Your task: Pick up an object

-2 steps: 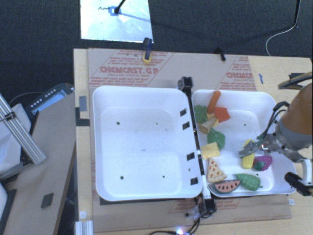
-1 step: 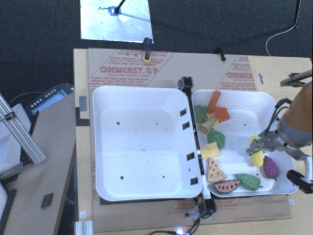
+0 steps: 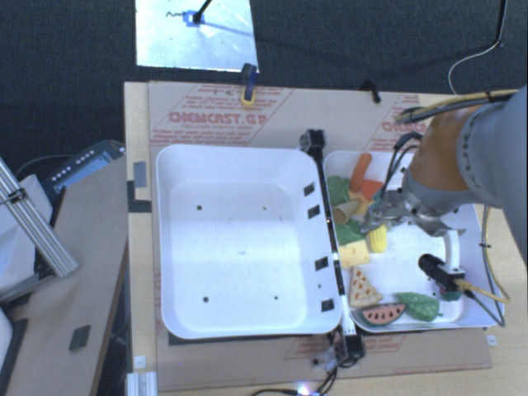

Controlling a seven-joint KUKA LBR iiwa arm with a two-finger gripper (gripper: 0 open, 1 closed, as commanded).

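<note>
My gripper [image 3: 380,220] hangs low over the right bin [image 3: 470,221], near its left side. Right under it lies a yellow corn cob [image 3: 377,238]. A tan piece [image 3: 346,211] and a green leafy toy [image 3: 338,192] sit just to its left. An orange carrot [image 3: 360,172] lies behind it toward the bin's back. A yellow cheese block [image 3: 355,255] rests in front of the corn. I see nothing held by the gripper.
A pizza slice [image 3: 363,288], a watermelon slice [image 3: 384,313] and a green leaf [image 3: 419,304] lie along the right bin's front. The left bin [image 3: 177,221] stands beside it, with black clips along the shared wall [image 3: 323,221].
</note>
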